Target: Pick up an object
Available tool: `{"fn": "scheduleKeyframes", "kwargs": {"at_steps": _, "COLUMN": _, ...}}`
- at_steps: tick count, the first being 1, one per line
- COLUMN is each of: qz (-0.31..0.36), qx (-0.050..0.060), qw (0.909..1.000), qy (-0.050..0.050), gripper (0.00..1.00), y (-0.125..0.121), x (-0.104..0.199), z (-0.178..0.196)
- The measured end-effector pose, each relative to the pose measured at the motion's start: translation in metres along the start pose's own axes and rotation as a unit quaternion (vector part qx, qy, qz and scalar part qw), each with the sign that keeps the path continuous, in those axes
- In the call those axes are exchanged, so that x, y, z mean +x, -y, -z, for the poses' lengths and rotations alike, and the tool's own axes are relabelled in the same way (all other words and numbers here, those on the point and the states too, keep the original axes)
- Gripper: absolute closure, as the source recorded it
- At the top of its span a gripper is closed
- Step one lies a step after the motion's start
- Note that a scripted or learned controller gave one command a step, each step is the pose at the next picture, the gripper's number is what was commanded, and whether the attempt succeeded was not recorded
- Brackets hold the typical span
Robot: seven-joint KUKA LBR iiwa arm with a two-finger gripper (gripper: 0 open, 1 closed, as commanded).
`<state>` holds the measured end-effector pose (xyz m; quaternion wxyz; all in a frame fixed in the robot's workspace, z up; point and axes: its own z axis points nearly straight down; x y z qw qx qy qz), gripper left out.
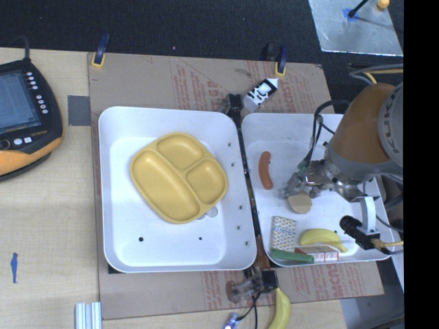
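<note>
My gripper point(302, 186) hangs low in the right bin point(288, 125), near its middle, on the grey arm with the orange band point(367, 125) reaching in from the right. Just in front of the gripper lies a small tan round piece point(300, 203), touching it or nearly so. A reddish sausage point(265, 169) lies to the gripper's left. Along the bin's front edge sit a patterned square tile point(284, 232), a yellow banana point(321, 237), a green stick point(291, 256) and a small red and white box point(321, 251).
The left bin point(120, 184) holds a yellow divided plate point(179, 177). A teach pendant point(24, 115) rests on the bench at far left. A black and white object point(261, 92) lies behind the bins, and another banana point(278, 310) lies in front of them.
</note>
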<state>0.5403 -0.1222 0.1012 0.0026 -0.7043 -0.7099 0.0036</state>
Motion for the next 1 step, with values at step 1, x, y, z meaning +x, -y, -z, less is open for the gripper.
{"fn": "scheduleKeyframes", "kwargs": {"at_steps": 1, "qz": -0.002, "qx": -0.003, "qw": 1.0, "qy": -0.001, "gripper": 1.0, "y": -0.0449, "x": 0.0488, "z": 0.0915}}
